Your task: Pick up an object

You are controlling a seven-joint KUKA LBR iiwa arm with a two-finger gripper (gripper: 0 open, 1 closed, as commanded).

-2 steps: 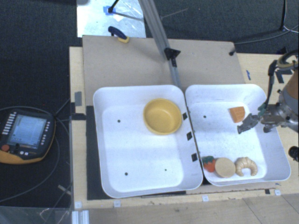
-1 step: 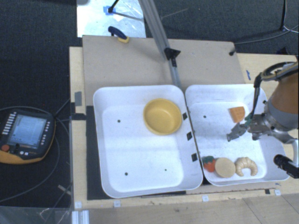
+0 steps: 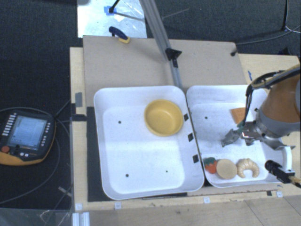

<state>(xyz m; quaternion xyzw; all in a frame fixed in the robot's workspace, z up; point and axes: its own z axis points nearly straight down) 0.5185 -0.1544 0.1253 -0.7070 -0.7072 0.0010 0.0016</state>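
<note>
I hang over the right bin (image 3: 202, 95), my fingers (image 3: 233, 136) low above its bare floor; whether they are spread or closed I cannot tell from this slant. Nothing sits between them. The pickable things lie along the near edge: a croissant (image 3: 248, 167), a tan round disc (image 3: 225, 168) and a small red-and-green piece (image 3: 209, 164) (perhaps a toy vegetable). A yellow bowl (image 3: 163, 117) rests in the left bin (image 3: 106, 140). I judge this the approach step; next I must shift toward one item and descend.
</note>
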